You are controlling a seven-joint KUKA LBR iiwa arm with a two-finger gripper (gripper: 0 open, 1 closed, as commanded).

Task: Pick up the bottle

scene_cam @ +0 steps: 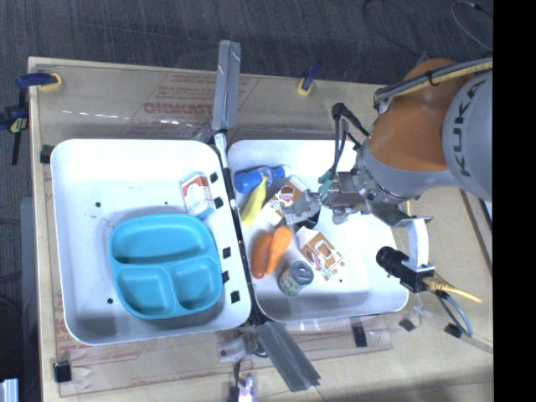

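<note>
The bench [100, 86] is a pale wooden surface carrying red printed lettering near its far edge, and it stands on a dark carpeted floor [126, 11]. A blue clamp [38, 80] grips the bench at the far left corner; a second blue clamp [311, 77] sits at the far edge near the middle. The left bin [84, 174] holds a blue compartment tray [166, 265] toward its near side and a small red-and-white carton [197, 194] near its right wall. A grey metal bar [224, 90] runs along the divide between the bins. The right bin [368, 296] holds a cluster of items at its left side. The bottle [258, 178] is blue and lies on its side in the far left corner of the right bin, its long axis running roughly left to right across the view; which end carries the cap cannot be determined. A yellow banana [252, 203] lies just beside it, an orange carrot [270, 249] lies nearer, and a can [295, 278] and a printed packet [322, 255] rest close by. The gripper [314, 199] hangs over the middle of the right bin, beside a printed packet; whether it is wide or narrow cannot be determined.
</note>
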